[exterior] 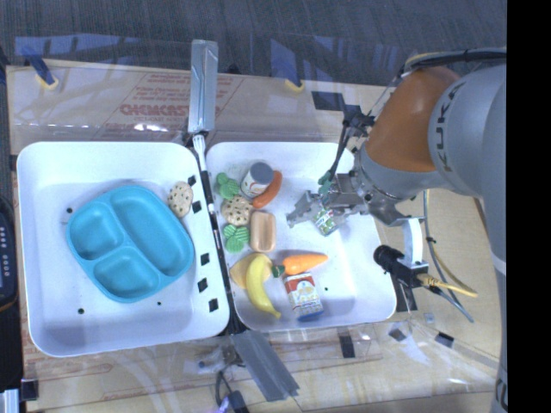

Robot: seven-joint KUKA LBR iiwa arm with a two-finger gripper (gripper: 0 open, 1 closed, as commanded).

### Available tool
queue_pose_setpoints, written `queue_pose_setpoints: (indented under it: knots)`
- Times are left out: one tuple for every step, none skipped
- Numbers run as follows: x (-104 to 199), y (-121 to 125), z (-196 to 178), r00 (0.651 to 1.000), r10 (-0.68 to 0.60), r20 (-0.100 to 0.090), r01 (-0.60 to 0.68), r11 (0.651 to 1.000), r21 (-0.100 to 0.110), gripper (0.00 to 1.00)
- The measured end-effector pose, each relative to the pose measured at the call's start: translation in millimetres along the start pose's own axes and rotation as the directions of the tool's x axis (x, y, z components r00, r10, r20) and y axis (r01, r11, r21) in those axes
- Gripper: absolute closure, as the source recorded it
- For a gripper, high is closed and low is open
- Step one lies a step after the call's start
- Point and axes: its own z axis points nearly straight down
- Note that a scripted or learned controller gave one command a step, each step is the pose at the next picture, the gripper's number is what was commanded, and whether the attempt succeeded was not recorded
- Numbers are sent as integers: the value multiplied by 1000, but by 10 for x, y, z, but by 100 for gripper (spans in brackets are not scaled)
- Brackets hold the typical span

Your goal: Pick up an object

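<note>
The pincer (pixel 317 214) hangs over the right bin (pixel 366 295), its fingers apparently closed on a small green-labelled thing (pixel 326 223), which looks light, rigid and a bit slick, so probably best pinched across its middle.

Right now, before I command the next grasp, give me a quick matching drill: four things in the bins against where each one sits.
Things:
1. blue tray
2. banana
3. carrot
4. cookie

Places:
A. right bin, near its front edge
B. left bin, beside the divider
C. middle of the left bin
D. right bin, just above the small carton

Pairs: 1-C, 2-A, 3-D, 4-B
</note>
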Motion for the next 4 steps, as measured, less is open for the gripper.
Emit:
queue_pose_setpoints:
  knots:
    - [-386, 254, -544, 1000, -13, 3, 13, 1000, -6, 0]
    - [-380, 249, -528, 1000, -13, 2, 13, 1000, -3, 0]
    - [-15, 779, 390, 1000, -8, -1, 8, 1000, 8, 0]
    - [-91, 1211, 772, 998, -68, 6, 68, 997, -37, 0]
